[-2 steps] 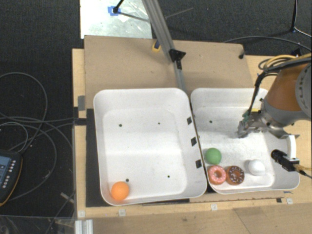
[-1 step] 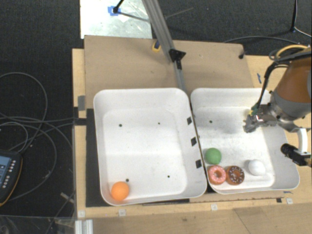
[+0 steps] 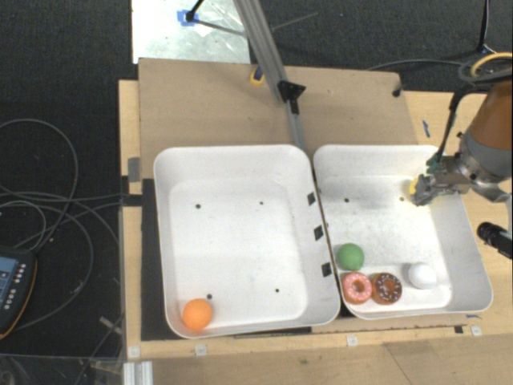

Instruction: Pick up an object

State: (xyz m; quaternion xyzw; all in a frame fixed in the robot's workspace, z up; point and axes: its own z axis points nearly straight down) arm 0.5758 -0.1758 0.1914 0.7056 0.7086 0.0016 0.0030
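Left bin [image 3: 240, 167]: a shallow white tray that carried one orange ball [image 3: 196, 314] in its near-left corner, well apart from everything else.
Right bin [image 3: 377, 167]: it held the rest, gathered along the near wall: a green ball [image 3: 349, 256], just beside it a pink-iced doughnut [image 3: 357, 288], a chocolate doughnut [image 3: 387, 288] touching that one, and a white ball [image 3: 422, 276] at the right end of the row.
Gripper [image 3: 420, 189]: it hung over the far-right part of the right bin, away from the row of objects; the fingers were too small and dark to judge, so I cannot tell how they stood, and nothing showed between them.
Task object: none had been singled out; the white ball looked the nearest candidate.
Orientation: the balls were round and had no long axis; both doughnuts lay flat, holes up, and pointed no particular way.
Risk: a descent from that spot would probably close on bare floor. Among the crowded pieces, a finger could land on a neighbour and knock a ball rolling, or pinch a doughnut against the bin wall.
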